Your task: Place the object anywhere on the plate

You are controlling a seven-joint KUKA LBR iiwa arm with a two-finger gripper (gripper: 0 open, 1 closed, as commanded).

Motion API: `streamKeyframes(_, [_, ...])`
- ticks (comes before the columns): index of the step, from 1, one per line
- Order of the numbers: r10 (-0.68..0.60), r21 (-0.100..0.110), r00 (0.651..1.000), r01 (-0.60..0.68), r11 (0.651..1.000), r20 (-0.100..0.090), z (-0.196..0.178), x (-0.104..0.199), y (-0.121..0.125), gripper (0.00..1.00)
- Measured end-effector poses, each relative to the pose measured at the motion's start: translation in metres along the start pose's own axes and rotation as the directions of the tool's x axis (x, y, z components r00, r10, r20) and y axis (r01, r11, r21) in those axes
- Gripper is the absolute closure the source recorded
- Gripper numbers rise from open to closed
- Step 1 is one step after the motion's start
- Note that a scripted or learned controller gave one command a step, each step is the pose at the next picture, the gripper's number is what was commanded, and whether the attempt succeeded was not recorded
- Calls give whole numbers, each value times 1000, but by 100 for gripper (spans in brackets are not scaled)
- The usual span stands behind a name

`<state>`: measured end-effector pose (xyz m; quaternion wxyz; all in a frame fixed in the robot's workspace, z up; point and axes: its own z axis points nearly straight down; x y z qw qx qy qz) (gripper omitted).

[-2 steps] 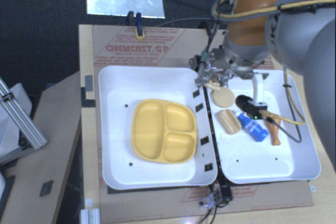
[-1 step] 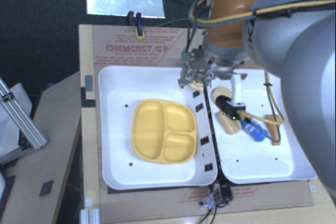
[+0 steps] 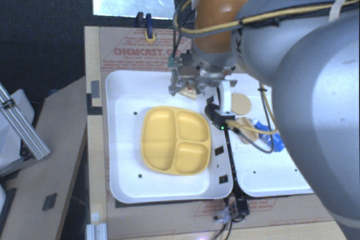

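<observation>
Gripper over left bin, near far edge. Yellow divided plate just toward near edge from fingers. Finger state: cannot tell; held object unclear.

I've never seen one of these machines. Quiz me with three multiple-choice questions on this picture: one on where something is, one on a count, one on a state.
1. Which bin holds the yellow plate?
A. left bin
B. right bin
C. neither

2. How many compartments has the plate?
A. two
B. three
C. five

3. What lies on the plate?
A. a blue thing
B. a tan disc
C. nothing

Answers:
1 A, it sits in the left bin.
2 B, ridges split it in three.
3 C, the tan disc and blue thing lie in the right bin.
</observation>
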<state>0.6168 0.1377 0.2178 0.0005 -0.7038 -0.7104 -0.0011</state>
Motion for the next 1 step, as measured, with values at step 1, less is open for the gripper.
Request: streamKeyframes(1, [5, 0, 1000, -5, 1000, 1, 0, -3, 0, 0])
